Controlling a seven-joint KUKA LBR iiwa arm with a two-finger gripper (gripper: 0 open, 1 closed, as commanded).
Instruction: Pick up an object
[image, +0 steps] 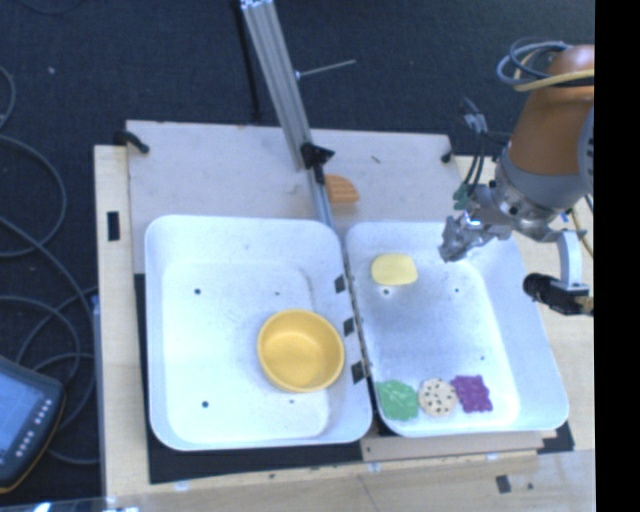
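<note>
Yellow bowl (300, 349) sits in the left bin (180, 300). We see the gripper (458, 243) above the right bin (520, 340), near a yellow lump (394, 269); its fingers look empty, perhaps narrow, though we cannot tell.

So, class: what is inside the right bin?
The right bin holds a yellow piece near its far edge and, along its near edge, a green piece, a cookie and a purple piece. The gripper covers the far corner.

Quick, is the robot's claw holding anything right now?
Gripper: cannot be told; it hangs above the right bin, beside the yellow piece, not touching it.
</note>
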